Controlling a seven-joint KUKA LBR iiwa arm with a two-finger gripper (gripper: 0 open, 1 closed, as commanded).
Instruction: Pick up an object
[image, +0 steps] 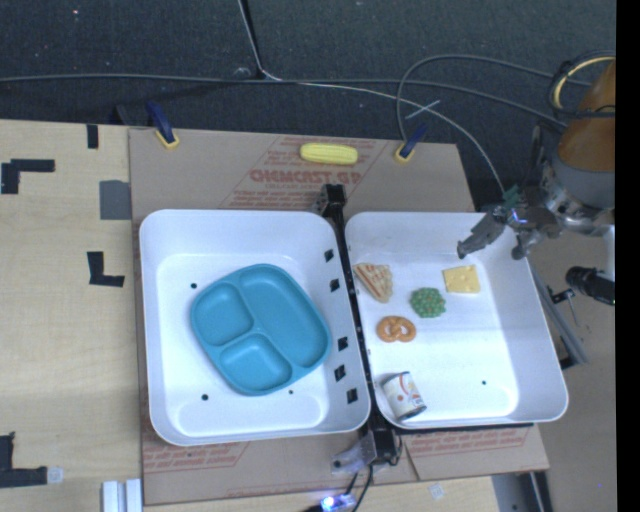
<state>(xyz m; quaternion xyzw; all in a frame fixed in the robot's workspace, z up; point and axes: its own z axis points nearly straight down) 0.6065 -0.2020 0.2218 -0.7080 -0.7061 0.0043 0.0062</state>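
Two white bins sit side by side on the bench. The right bin (520, 390) holds five items, one of each: a triangular sandwich slice (375, 281) with its long axis running toward the bin's near-right, a yellow cheese wedge (462, 280), a green broccoli piece (428, 302), a pretzel (396, 328) and a small can (404, 394) lying tilted. The claw (492, 235) hangs spread apart above the bin's far edge, just beyond the cheese wedge, holding nothing.

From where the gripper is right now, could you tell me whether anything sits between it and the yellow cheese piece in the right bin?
Nothing visible does. The gripper hangs just up and right of the cheese piece, with bare white bin floor between them. The green broccoli, pretzel and can lie farther left and below.
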